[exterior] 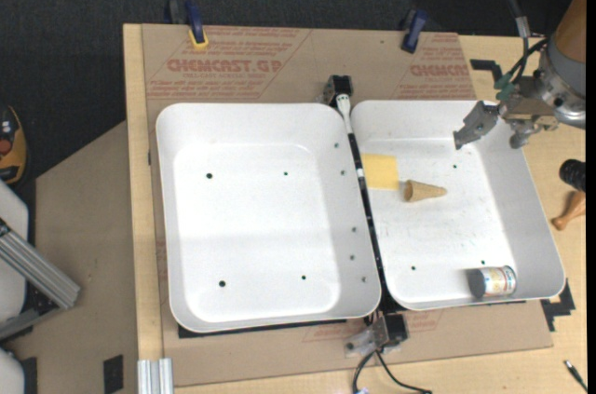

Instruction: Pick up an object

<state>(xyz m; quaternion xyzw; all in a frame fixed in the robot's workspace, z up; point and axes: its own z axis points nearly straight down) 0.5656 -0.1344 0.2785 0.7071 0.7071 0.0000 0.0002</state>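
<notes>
Pincer [495,124] splayed wide, nothing between fingers, hanging over right bin [521,197] far edge; cone-shaped thing [423,191], maybe toy cone, lies loose nearby.

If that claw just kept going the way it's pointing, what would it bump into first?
Most likely the bare floor of the right bin. The gripper seems to point down at the far end, away from the cone, though depth is unclear.

The gripper [494,126] hovers with spread fingers over the far right part of the right bin [521,197], which holds a yellow block [380,170] at its left wall, a tan cone [424,191] beside it and a small can [492,281] near the front edge
</notes>
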